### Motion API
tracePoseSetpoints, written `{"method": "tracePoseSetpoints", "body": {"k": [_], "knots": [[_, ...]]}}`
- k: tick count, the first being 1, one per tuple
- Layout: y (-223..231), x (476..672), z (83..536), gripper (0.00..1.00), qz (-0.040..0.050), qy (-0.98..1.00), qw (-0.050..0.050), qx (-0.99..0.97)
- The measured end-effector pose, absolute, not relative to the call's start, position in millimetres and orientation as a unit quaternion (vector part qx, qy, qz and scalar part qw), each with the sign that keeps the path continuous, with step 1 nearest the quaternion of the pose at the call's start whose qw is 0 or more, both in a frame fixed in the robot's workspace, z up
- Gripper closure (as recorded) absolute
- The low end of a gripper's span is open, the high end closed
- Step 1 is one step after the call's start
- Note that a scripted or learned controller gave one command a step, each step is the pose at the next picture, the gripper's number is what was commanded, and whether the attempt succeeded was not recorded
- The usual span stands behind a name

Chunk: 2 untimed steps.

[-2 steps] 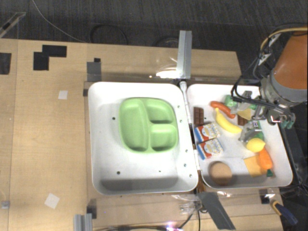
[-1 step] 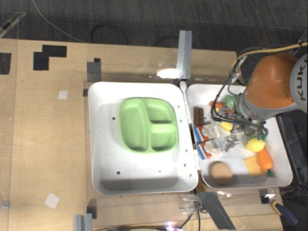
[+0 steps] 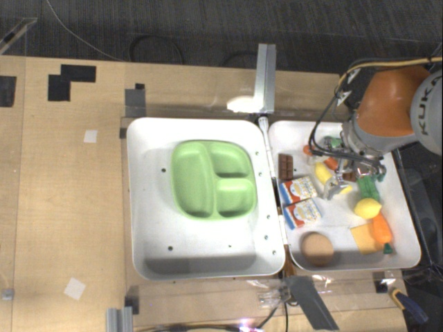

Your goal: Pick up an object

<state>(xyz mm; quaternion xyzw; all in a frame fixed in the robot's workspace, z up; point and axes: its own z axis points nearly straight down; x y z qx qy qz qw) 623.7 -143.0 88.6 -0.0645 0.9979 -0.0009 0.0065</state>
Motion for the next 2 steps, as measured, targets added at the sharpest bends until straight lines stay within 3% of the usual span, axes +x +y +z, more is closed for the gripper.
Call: {"method": "tracePoseSetpoints", "body": {"k": [1, 2], "knots": [[-120, 647.4, 89, 0.00, -0.0006, 0.997, 0.007, -0.080], [-120, 651.9, 104, 1.00, -0.0023, 0.997, 0.015, -0.081]]}}
